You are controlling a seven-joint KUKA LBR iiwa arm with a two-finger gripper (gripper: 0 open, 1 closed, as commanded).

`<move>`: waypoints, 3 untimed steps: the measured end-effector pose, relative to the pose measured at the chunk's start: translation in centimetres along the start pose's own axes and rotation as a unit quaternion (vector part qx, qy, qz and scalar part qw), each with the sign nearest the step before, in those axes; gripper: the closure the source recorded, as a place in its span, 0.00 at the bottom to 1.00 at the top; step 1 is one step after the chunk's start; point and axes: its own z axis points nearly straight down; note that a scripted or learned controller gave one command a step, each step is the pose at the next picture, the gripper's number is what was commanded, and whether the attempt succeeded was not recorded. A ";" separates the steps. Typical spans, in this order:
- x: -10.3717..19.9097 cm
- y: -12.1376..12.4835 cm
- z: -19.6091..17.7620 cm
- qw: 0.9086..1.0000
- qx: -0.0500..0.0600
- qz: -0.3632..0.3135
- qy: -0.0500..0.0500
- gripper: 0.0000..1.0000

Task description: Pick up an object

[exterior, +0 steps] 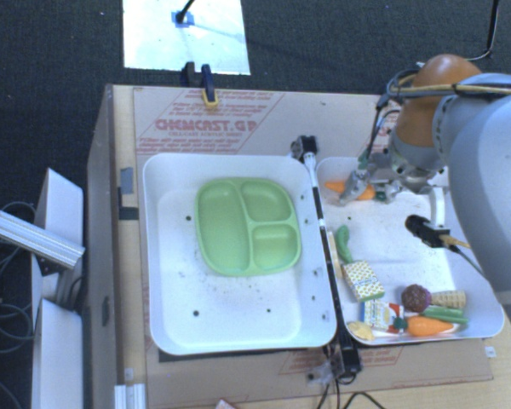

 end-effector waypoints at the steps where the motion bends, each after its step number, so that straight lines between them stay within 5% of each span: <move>1: -0.2 -0.1 -0.9 1.000 0.003 -0.003 -0.002 1.00; 2: 6.4 0.4 -10.5 1.000 -0.013 -0.001 0.001 1.00; 3: 6.2 0.3 -10.3 1.000 -0.010 0.000 0.000 0.00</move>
